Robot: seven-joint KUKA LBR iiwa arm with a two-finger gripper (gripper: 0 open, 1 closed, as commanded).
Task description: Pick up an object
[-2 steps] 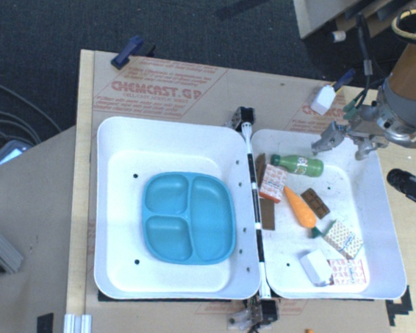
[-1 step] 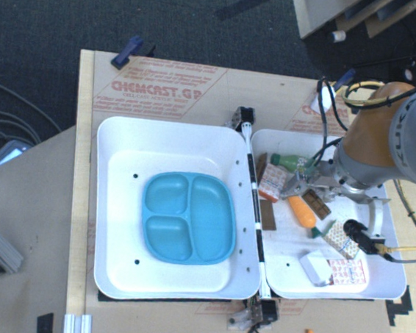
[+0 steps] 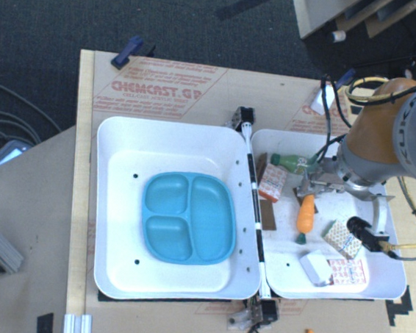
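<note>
Camera view: the carrot (image 3: 306, 214) lies in the right bin (image 3: 395, 287), long axis running 12 to 6 o'clock, green tip low. The gripper (image 3: 317, 182) hangs just at its 12 o'clock end; whether the jaws are open, I cannot tell.

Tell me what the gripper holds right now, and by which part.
Cannot be told: the gripper sits just above the orange marker in the right bin.
</note>
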